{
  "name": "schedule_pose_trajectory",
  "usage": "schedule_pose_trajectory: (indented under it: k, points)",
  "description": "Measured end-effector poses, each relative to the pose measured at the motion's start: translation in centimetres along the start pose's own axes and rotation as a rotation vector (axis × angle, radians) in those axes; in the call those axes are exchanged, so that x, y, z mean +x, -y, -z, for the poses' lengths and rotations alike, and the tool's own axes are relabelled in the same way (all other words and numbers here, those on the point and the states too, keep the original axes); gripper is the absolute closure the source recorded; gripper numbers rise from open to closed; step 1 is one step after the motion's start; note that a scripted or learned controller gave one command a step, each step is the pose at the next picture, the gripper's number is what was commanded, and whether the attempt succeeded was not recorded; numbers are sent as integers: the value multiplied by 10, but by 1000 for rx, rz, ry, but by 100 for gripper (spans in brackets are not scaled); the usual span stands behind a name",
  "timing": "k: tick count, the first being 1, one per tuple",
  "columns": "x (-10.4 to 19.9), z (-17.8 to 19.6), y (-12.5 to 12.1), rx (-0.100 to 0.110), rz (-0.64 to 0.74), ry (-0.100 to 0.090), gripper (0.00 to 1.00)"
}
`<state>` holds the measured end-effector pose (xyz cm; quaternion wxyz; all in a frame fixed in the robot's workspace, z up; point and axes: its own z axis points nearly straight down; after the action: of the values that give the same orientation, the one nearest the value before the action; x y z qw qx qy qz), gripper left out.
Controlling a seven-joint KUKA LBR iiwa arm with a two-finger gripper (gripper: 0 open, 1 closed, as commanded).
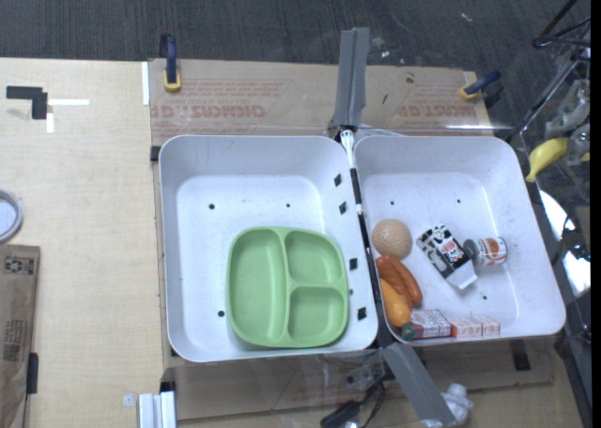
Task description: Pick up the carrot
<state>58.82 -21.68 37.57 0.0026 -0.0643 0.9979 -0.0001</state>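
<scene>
Orange against white plastic, the carrot point(400, 280) lay at the left wall of the right bin point(502, 173), near its front corner, running aslant from upper left to lower right. It looked to touch a yellow-orange fruit point(393, 301) on its front side, and a tan, egg-shaped thing point(392, 237) sat just behind it. A red box point(430, 324) lay along the front wall beside the fruit; a black-and-white carton point(446, 252) and a small can point(489, 251) stood further right, apart from the carrot. The left bin point(188, 229) held a green tray point(286, 287) with three compartments.

The state of the gripper could not be told. By my reading the pick had not yet begun: the carrot rested untouched in its bin, and the approach was the step in hand. The next move would call for a descent over the carrot's middle, with the fingers set across its short width. The bin wall on one side and the fruit pressed against the other left little room, so a grasp might catch the fruit or the wall.
</scene>
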Motion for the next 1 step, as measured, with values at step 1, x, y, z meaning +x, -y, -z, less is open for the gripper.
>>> schedule_pose_trajectory:
  k: [1]
  points:
    - [-19,66,-7,1,-196,0,100]
